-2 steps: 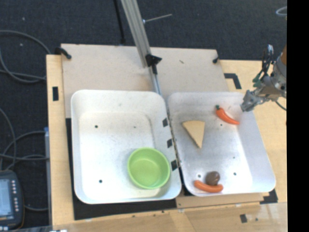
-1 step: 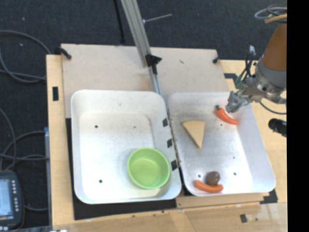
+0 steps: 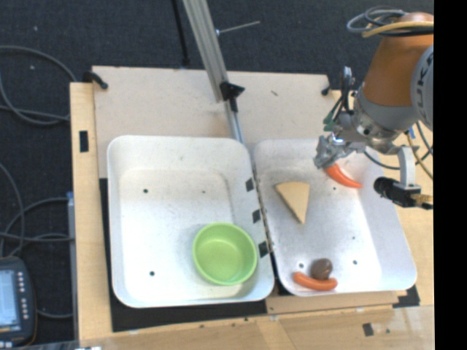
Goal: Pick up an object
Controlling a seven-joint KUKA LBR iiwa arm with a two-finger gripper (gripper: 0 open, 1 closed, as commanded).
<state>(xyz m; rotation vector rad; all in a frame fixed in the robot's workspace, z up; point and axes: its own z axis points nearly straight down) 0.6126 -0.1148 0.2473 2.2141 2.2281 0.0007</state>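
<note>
Since you can't tell the tool's (image 3: pixel 332 154) state, note the carrot (image 3: pixel 343 176) touches its near-right side, axis running near-right.

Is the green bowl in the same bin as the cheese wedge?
No, the green bowl sits in the left bin, while the cheese wedge lies in the right bin.

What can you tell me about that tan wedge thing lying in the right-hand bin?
The tan wedge looks like a flat triangular slice, perhaps foam or wood, with a paler top face and a darker side edge. It lies flat on the floor of the right bin, point toward the near side, touching nothing else.
</note>
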